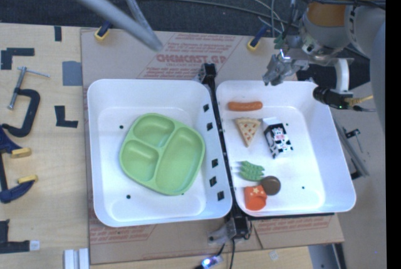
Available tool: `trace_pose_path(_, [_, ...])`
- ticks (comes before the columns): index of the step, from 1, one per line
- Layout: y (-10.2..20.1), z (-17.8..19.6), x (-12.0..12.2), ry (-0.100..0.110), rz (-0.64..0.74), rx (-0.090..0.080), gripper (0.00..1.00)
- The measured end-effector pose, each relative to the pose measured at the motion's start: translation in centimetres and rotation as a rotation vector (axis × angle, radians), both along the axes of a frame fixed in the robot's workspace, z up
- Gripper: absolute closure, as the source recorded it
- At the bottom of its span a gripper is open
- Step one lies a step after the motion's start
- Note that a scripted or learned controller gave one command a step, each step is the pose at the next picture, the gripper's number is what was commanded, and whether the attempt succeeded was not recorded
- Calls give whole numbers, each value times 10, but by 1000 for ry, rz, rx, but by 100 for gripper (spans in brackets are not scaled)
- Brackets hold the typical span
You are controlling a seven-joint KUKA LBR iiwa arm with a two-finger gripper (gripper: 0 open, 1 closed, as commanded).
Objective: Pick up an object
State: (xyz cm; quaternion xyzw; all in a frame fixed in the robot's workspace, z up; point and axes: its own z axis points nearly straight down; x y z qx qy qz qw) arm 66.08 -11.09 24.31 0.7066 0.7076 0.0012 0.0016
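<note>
Overhead view of the bench, read left to right. Left bin (100, 136): a green divided plate (163, 153), three compartments, lying flat near the centre. Right bin (326, 155): six small toy foods, all apart from the gripper. Along the far side lies a sausage (244, 106); just nearer, a pizza wedge (248, 131) with a black-and-white cow-print carton (277, 139) beside it; toward the near edge, a green leafy piece (251, 169), a brown round piece (270, 185) and a red tomato-like piece (255, 198), the last two touching or nearly so.

Handling, as judged: these look like light, rigid plastic pieces with smooth, somewhat slippery skins — none fragile. The sausage offers the plainest hold, pinched across its narrow middle. The carton, with flat parallel faces, should also seat well. The thin wedge lies flat and would likely be hard to get under.

Gripper (276, 73): hangs over the far rim of the right bin, beyond the sausage, touching no toy and carrying nothing. Whether it is released or clenched cannot be told at this angle.
</note>
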Motion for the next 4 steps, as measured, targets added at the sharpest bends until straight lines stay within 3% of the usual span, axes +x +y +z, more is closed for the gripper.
trace_pose_path(1, [55, -3, -25, 6, 3, 1, 100])
trace_pose_path(3, [126, -17, -84, 9, 2, 0, 100])
trace_pose_path(4, [177, -15, -103, 7, 5, 1, 100])
